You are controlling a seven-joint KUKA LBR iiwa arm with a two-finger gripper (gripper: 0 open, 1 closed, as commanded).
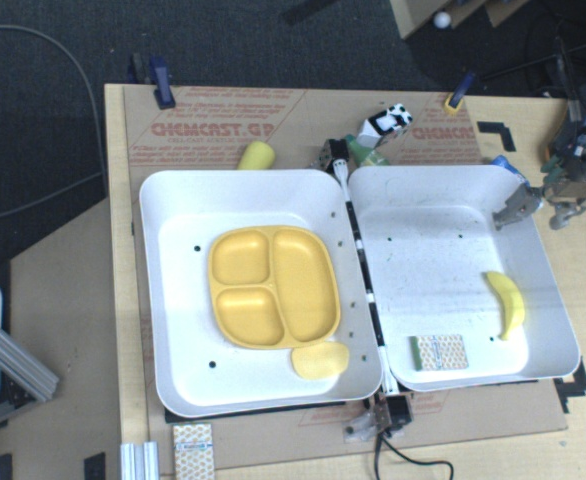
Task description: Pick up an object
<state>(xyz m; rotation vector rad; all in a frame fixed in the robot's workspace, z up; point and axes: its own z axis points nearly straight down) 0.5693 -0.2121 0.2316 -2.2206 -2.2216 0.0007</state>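
Your tool [543, 206] at the right bin's [453, 183] far edge, finger state unclear, banana [506, 303] below, yellow plate [272, 286] left.

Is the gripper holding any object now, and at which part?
Nothing is held: the gripper hangs over the right bin's far corner, away from the banana.
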